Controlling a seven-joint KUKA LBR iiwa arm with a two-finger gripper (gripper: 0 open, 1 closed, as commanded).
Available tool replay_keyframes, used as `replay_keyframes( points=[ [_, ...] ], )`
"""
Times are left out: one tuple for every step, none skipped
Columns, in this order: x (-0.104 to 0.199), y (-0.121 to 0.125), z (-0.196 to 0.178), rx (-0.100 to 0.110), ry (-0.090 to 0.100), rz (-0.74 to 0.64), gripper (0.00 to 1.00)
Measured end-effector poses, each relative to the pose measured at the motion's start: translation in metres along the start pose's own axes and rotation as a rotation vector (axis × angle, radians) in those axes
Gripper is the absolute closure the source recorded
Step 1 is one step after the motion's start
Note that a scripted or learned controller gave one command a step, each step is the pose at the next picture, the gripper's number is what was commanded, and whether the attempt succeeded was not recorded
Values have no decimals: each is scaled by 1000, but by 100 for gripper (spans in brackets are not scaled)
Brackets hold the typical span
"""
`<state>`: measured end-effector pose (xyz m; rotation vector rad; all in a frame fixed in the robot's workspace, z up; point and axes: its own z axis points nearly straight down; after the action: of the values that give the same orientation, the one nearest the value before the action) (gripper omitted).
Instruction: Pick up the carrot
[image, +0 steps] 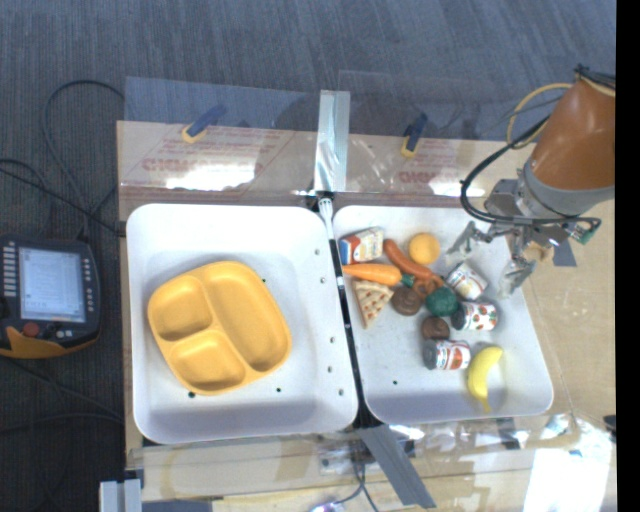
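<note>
We note two white bins side by side on the tabletop. The left bin (150, 400) holds a yellow divided tray (218, 325). The right bin (520, 395) holds the carrot (372, 272), lying near the bin's left wall, touching a pizza slice (371, 299) below it; also a sausage (408, 260), an orange (424, 247), cans (447, 354) and a banana (484, 374). The gripper (495, 255) hovers over the right bin's upper right, fingers spread and grasping nothing, well apart from the carrot.
</note>
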<state>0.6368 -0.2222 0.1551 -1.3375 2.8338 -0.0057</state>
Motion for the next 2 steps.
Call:
replay_keyframes(
  points=[
    [-63, 8, 65, 3, -2, 168, 0],
    [-73, 106, 62, -3, 0, 240, 0]
  ],
)
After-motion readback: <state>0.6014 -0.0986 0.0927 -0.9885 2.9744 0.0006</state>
